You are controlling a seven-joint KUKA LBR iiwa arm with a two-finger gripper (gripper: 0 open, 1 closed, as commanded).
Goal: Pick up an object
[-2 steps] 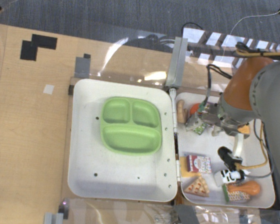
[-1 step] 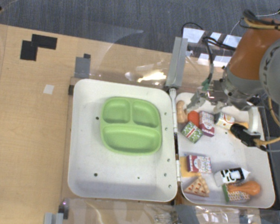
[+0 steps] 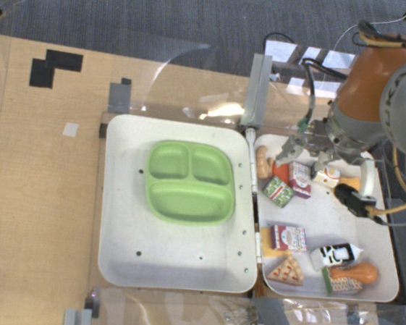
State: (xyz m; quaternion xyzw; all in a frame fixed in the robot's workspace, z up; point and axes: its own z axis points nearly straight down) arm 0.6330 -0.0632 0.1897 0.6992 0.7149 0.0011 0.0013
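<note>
My gripper (image 3: 306, 156) hangs over the far end of the right bin (image 3: 390, 285), fingers spread open and nothing between them. Just below it lies a small red-and-white carton (image 3: 301, 179). A red-and-green carton (image 3: 280, 192) sits to that carton's left, and a tan bread roll (image 3: 263, 161) lies by the bin's left wall. A white-and-yellow piece (image 3: 326, 176) rests to the right of the fingers.
The left bin (image 3: 116, 250) bears a green divided plate (image 3: 190, 182). Nearer in the right bin are a red box (image 3: 289, 238), a pizza slice (image 3: 287, 271), a black-and-white carton (image 3: 338, 254), an orange carrot (image 3: 356, 272) and a green-and-red pack (image 3: 339, 284).
</note>
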